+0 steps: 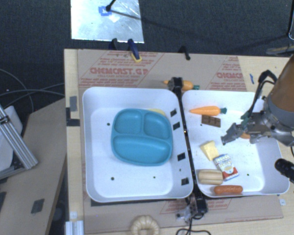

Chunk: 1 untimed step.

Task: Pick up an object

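My gripper (235, 132) hangs over the middle of the right bin (269, 180), reaching in from the right. A small orange item (245, 136) shows just under it; whether it is gripped I cannot tell. To the gripper's left lie a carrot (206, 110), a brown chocolate bar (210, 122) and a yellow cheese wedge (209, 150). Nearer the front are a red-and-white packet (226, 166), a bread roll (209, 176) and a sausage (228, 190).
The left bin (95, 180) holds a blue divided plate (141, 136) with a yellowish item (158, 112) at its far edge. An orange-yellow object (186, 85) lies behind the bins on the cardboard. A pale ring-shaped object (147, 225) sits in front.
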{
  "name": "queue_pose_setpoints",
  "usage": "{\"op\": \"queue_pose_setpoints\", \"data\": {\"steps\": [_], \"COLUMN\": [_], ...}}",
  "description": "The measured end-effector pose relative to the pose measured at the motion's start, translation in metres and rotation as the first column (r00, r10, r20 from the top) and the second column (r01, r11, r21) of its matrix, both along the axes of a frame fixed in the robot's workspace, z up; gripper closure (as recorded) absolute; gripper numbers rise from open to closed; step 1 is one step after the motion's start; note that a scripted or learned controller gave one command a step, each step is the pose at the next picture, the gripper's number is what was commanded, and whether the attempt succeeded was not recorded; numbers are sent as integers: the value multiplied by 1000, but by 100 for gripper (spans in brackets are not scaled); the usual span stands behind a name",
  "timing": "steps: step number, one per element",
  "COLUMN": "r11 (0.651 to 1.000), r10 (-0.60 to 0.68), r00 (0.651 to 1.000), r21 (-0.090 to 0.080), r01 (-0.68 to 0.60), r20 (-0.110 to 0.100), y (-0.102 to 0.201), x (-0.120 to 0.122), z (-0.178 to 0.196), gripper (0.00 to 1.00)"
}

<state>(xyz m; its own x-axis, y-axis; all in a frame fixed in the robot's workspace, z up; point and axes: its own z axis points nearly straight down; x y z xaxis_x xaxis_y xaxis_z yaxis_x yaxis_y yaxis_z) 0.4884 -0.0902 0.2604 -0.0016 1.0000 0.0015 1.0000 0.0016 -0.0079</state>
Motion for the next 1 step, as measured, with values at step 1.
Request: {"op": "queue_pose_setpoints", "data": {"steps": [1], "r11": [1000], "r10": [2], "r00": [1000], "r21": [-1], "r01": [-2], "r20": [9], "y": [0], "x": [2], "z": [4], "gripper": [0]}}
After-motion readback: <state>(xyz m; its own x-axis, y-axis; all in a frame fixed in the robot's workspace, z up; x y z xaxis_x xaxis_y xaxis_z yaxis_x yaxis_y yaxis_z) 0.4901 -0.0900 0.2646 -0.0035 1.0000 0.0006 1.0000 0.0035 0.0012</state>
